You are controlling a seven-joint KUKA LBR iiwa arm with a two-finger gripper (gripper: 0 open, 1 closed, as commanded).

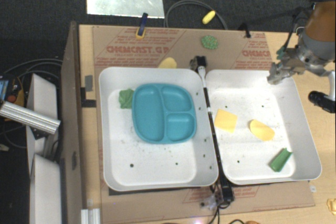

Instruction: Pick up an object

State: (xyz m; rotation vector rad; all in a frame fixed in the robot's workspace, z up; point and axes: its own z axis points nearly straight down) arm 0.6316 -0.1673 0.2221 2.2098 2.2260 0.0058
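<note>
I look down on a worktop carrying two shallow white bins side by side. The left bin holds a teal divided tray, with a small green leaf-like piece touching its left edge. The right bin holds a yellow square, a yellow oval just beside it, and a green block near the front right corner. My arm reaches in from the right; its hand hovers over the right bin's back right corner, well apart from all three pieces. I cannot tell whether it is released or clenched.
</note>
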